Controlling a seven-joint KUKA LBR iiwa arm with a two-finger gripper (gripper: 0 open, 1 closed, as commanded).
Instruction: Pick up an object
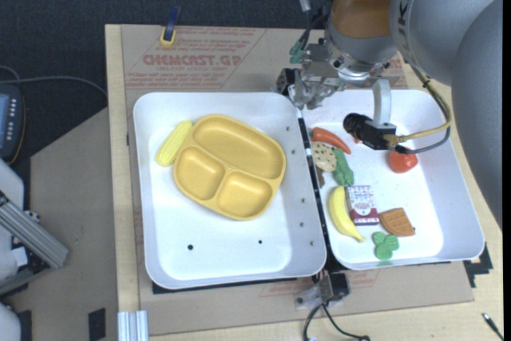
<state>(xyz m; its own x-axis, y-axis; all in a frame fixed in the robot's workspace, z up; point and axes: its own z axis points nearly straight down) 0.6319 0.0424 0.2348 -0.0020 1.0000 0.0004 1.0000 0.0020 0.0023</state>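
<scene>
Left bin: yellow tray, corn | right bin: banana, tomato

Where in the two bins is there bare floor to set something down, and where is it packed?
Left bin: bare floor in front of and left of the yellow tray and corn. Right bin: a bare strip right of the tomato and bread. Crowded beside the divider, from the chili down to the banana.

Yellow tray in left bin; hand above bins' divider.
</scene>
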